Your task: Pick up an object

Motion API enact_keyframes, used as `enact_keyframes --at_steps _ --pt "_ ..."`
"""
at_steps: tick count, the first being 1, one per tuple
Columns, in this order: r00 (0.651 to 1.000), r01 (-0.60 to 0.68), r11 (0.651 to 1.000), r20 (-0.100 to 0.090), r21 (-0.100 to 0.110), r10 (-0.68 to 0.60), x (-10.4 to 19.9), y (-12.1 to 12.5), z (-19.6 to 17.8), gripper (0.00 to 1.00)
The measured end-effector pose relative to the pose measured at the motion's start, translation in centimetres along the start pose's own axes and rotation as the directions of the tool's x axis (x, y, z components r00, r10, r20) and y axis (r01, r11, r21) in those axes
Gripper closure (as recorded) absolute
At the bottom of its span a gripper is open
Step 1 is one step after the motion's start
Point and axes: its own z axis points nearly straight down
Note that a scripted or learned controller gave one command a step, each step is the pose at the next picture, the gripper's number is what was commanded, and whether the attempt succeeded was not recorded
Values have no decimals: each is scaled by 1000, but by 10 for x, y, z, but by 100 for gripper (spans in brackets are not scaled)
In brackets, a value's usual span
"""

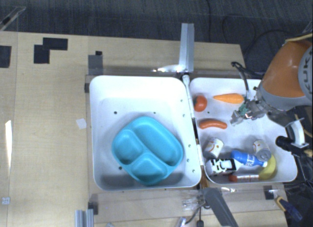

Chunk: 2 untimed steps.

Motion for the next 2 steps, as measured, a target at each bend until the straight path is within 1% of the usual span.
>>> enact_keyframes --at_steps 1,2 --pt "933 361 933 -2 3 -361 -8 -11 -77 100" --pt "801 599 801 0 2 -599 -41 -32 -143 100"
